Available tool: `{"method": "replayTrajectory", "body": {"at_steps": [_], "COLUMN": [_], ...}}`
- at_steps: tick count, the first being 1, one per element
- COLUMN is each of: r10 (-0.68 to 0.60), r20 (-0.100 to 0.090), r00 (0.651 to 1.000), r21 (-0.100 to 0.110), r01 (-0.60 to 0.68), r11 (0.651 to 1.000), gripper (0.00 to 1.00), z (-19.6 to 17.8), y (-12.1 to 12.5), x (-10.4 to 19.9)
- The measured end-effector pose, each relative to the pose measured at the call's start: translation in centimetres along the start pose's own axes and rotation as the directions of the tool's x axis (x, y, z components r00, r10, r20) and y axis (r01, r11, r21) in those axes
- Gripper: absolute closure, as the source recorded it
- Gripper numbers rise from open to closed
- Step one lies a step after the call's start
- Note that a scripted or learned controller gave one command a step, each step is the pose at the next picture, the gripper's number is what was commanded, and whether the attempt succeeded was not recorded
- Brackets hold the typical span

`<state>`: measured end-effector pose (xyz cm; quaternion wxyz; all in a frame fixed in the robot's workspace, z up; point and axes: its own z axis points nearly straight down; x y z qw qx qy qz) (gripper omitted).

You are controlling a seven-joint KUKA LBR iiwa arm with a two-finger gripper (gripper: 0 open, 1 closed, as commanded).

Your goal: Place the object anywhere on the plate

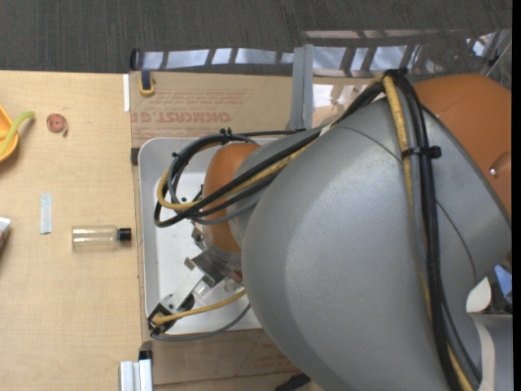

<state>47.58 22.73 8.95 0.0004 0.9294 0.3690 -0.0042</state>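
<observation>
The grey arm [366,243] covers the shallow white bin [151,218]. Gripper state: cannot tell. Object and plate locations: cannot tell. Recommend slow vertical travel, confirming the grasp before moving.

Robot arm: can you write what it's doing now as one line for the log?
arm: reaching down into left bin | gripper: hidden by arm | plate: not seen | bottle: on bench outside bin
</observation>
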Motion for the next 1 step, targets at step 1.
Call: {"method": "replayTrajectory", "body": {"at_steps": [1], "r10": [0.156], "r20": [-0.003], "r00": [0.988], "r21": [-0.001], "r01": [-0.156], "r11": [0.988], "gripper": [1.0], "z": [-0.13], "y": [4.48], "x": [4.7]}}
